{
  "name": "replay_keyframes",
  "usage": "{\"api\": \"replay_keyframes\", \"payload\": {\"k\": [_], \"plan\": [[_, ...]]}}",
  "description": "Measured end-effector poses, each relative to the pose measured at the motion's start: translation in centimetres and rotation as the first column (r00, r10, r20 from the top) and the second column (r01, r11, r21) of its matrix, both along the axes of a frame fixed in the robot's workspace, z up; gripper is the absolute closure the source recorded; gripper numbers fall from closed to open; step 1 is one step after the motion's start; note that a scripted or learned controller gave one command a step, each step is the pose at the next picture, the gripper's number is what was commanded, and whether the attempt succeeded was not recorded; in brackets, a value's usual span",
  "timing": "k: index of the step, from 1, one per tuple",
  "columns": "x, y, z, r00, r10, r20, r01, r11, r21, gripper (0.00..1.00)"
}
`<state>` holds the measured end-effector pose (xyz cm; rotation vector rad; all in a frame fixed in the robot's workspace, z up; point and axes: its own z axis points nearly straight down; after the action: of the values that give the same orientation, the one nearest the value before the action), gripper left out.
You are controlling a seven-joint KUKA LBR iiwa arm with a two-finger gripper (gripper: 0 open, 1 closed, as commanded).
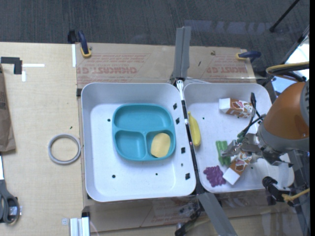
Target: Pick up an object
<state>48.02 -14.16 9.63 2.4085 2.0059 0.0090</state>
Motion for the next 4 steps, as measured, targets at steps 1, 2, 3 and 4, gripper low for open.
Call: {"api": "replay_keyframes", "payload": {"k": [1, 2, 3, 4], "plan": [[0.2, 0.0, 1.0, 1.0, -0.002, 0.004, 0.002, 1.0, 0.001, 1.0], [0.2, 0.0, 1.0, 1.0, -0.001, 0.004, 0.001, 1.0, 0.0, 0.0], [-0.2, -1.7, 10.9, 0.94, 0.34, -0.009, -0.34, 0.94, 0.001, 0.0], [1.6, 3.0, 2.5, 0.988, 0.154, -0.013, -0.154, 0.988, 0.003, 0.0]]}}
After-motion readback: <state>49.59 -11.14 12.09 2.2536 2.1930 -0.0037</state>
